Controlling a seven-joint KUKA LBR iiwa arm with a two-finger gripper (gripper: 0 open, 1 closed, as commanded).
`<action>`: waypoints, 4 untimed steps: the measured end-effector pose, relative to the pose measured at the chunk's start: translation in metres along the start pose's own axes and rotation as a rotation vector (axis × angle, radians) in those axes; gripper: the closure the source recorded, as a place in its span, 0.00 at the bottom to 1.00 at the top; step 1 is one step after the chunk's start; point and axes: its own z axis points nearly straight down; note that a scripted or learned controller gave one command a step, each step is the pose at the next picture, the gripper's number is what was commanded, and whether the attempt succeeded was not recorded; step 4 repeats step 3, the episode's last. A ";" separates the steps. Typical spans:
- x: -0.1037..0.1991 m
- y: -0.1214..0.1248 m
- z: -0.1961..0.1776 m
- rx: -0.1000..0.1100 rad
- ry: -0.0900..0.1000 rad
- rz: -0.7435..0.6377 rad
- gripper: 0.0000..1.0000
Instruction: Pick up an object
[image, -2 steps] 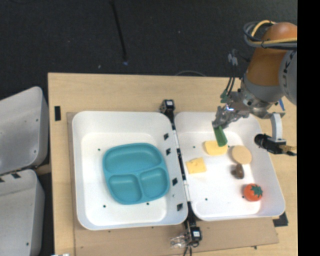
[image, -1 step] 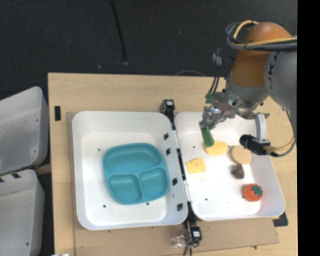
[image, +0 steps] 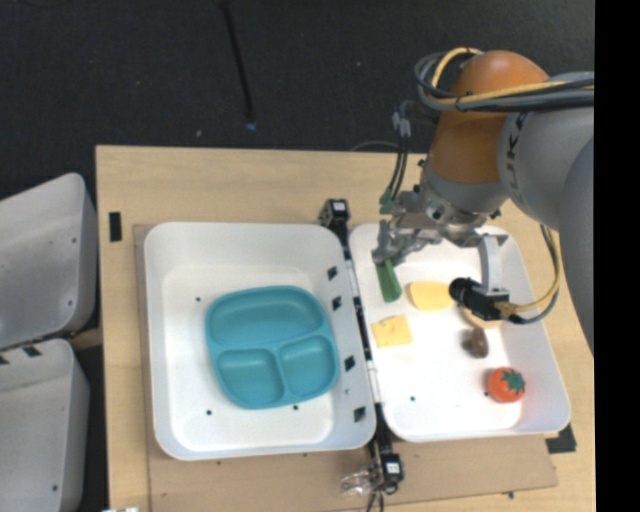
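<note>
The gripper (image: 388, 255) hung over the right bin (image: 535, 395), just above a green object (image: 389, 282) near the bin's left wall. I could not tell the state of its jaws. It seemed the approach step; next, a descent around the green object.

teal tray (image: 270, 345) in left bin (image: 160, 300) | bench (image: 120, 190) | white panels (image: 40, 260) at left
</note>
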 end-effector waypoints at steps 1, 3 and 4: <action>0.044 0.000 -0.007 -0.003 0.001 -0.001 1.00; 0.100 0.004 -0.003 -0.002 0.000 0.003 0.00; 0.100 0.004 -0.003 -0.002 0.000 0.003 0.00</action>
